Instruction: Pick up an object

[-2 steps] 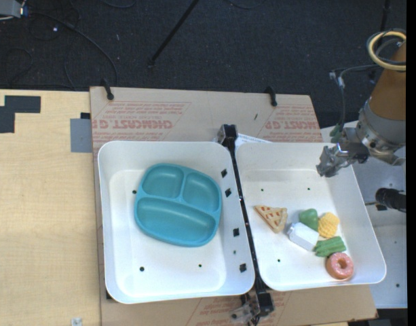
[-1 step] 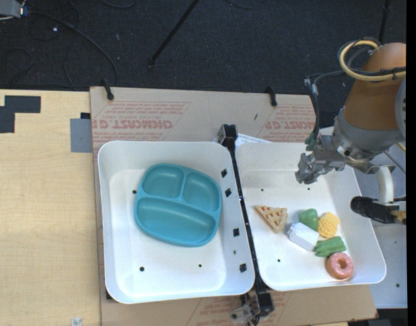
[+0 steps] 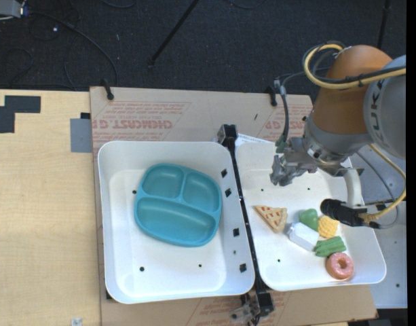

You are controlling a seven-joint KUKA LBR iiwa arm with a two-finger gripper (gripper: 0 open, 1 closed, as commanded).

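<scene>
At the near edge of the right-hand shallow white bin point(image 3: 370, 274) lies a pink ring-shaped toy doughnut point(image 3: 341, 265). Just beyond it a green leafy toy vegetable point(image 3: 329, 246) lies touching a small white and grey block point(image 3: 302, 236), with a yellow toy corn cob point(image 3: 327, 226) and a rounded green toy piece point(image 3: 309, 217) crowded close behind. To their left a tan waffle-patterned toy wedge point(image 3: 272, 216) rests apart from the cluster. In the left-hand white bin point(image 3: 119, 277) sits a teal plastic divided plate point(image 3: 178, 204), flat on the floor. Further back, the grey two-finger gripper point(image 3: 282, 177) hangs over the far part of the right bin, above bare floor and well apart from the toys; nothing is between its fingers, and how far they are spread cannot be made out. Behind both bins lies a sheet of printed brown cardboard point(image 3: 160, 117).
</scene>
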